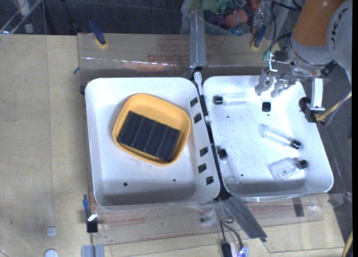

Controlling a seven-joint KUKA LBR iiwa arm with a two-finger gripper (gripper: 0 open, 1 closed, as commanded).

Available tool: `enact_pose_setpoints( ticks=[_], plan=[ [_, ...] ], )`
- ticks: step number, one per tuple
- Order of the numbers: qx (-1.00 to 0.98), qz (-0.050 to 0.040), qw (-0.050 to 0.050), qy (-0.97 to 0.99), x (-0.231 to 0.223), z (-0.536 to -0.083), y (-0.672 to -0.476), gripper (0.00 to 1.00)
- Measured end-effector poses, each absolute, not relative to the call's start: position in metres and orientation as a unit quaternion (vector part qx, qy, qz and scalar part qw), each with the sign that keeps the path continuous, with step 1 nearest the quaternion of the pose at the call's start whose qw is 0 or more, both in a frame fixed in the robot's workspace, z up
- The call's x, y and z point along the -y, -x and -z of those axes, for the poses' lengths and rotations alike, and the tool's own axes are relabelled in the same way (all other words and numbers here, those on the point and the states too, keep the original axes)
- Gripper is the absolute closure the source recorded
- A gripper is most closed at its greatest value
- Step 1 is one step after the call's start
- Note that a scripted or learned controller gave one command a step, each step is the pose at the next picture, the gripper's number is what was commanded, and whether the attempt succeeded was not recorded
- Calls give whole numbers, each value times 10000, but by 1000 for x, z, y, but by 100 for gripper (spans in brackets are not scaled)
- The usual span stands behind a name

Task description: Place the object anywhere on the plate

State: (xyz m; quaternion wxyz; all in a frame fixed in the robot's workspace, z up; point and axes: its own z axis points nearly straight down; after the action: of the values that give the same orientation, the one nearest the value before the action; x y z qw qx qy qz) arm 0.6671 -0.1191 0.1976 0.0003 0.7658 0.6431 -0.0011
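A clear vial (230,100) with a black cap is lying at the top left of the right bin (319,180), and two more vials are lying lower right: one (279,136) slanted near the middle, another (286,167) just below it. A small black piece (267,106) is lying between the first vial and the gripper (272,86), which is being held over the bin's upper part, nothing seen between its fingers; their spread cannot be told. The yellow plate (151,129), in the left bin (100,188), is being occupied by a dark ribbed block (149,135). A divider (202,132) with black clips is standing between the bins.
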Motion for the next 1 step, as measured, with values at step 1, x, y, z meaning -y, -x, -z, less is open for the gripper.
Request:
enact_pose_setpoints(
  ticks=[1],
  plan=[
    [-6998,8,-20,-7143,78,-184,-626,100]
  ],
)
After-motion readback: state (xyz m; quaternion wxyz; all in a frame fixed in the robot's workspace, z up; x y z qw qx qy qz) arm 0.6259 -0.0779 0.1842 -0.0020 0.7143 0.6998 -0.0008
